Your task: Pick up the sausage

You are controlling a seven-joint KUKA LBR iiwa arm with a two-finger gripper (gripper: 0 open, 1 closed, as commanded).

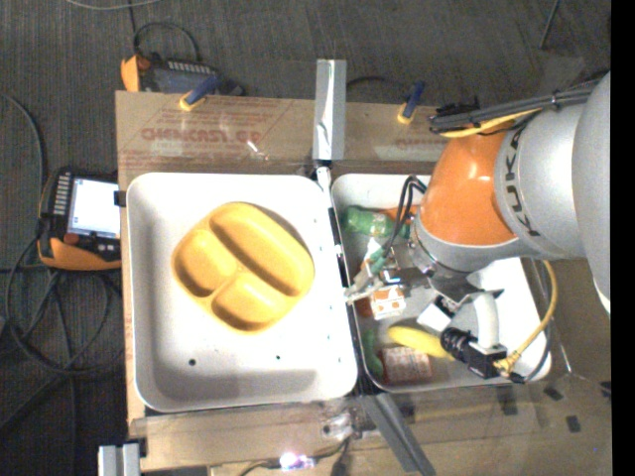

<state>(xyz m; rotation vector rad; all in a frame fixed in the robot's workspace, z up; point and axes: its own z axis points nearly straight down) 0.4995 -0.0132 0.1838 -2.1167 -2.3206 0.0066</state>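
A grey arm with an orange band (466, 191) is shown reaching in from the right over the right-hand shallow white bin (536, 365), which stands on the bench beside the left-hand white bin (149, 365). In the left bin a yellow moulded plastic plate with three compartments (243, 264) is seen. The gripper (379, 291) is held low near the left wall of the right bin, among small items; whether it is open or closed cannot be told, and nothing can be seen held in it. The short reddish-brown cylindrical piece, taken to be the sausage (405, 365), is found lying flat at the near end of the right bin, just beside a yellow banana-shaped toy (415, 339) and apart from the gripper. A green object (365, 223) is seen at the far end of the same bin. The sausage is judged to be a light, fairly stiff toy with a smooth, rounded skin that may roll or slip from a pinch. A hold across its short width at mid-length is advised, with the banana-shaped toy kept out of the closing path.
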